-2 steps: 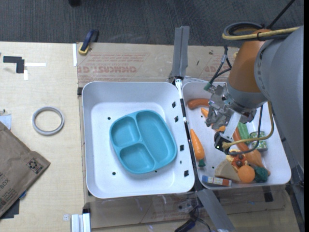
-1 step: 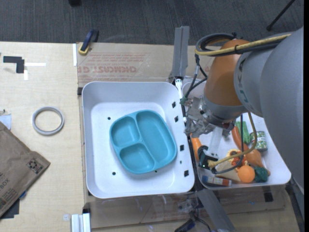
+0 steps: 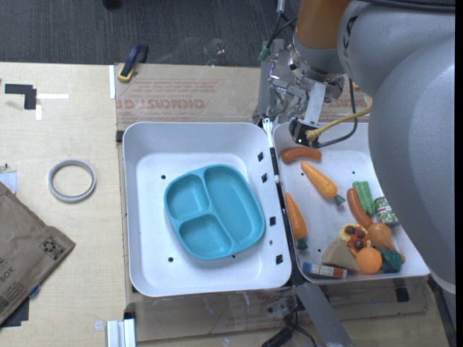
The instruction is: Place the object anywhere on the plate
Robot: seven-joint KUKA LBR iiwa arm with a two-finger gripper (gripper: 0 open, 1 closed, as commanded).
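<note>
A blue plate [image 3: 215, 211] with three compartments lies in the left white bin [image 3: 145, 194]. The right bin [image 3: 362, 157] holds several toy foods. A brown sausage [image 3: 300, 154] lies at its far left, with a carrot [image 3: 320, 180] just in front of it. A second carrot [image 3: 294, 216] rests against the divider between the bins. My gripper [image 3: 289, 110] hangs over the far edge of the bins, near the divider and just beyond the sausage. I see nothing held in it.
Crowded at the right bin's near right are a green item [image 3: 364, 197], a red pepper [image 3: 358, 208], an orange ball [image 3: 368, 260], a wedge-shaped piece [image 3: 338, 254] and a small tube [image 3: 325, 270]. A tape ring [image 3: 72, 180] lies on the bench at left.
</note>
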